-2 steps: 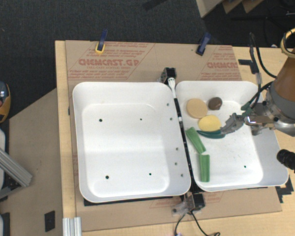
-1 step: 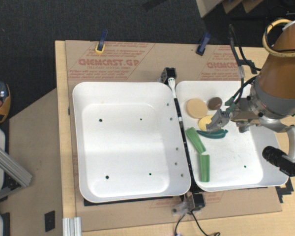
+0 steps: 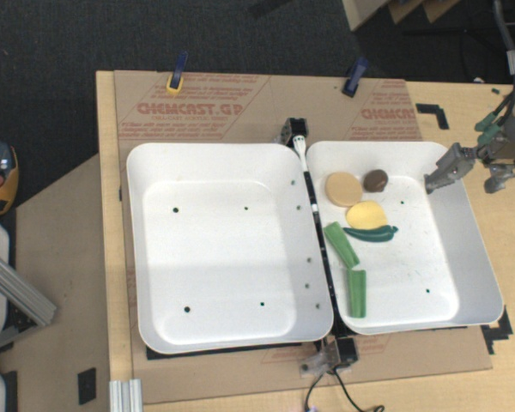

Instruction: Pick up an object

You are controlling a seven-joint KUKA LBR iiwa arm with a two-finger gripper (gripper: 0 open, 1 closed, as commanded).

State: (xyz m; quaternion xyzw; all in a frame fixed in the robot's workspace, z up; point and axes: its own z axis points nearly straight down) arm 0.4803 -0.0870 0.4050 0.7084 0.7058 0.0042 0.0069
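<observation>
Reading "CHEMCAST GP", brown cardboard [image 3: 240, 101] underlies both white bins [image 3: 154, 256].

Grey metal end effector [image 3: 451, 168], angular wedge-shaped fingers, teal-green fitting behind it, thin dark cables running up along the wrist.

a lab: clamped cardboard bench [image 3: 240, 101], white bins [image 3: 146, 256].

Arm [image 3: 506, 148] cut off by right edge, its fingers' spacing unclear; dark green piece [image 3: 373, 234] partly under yellow object [image 3: 366, 215].
</observation>
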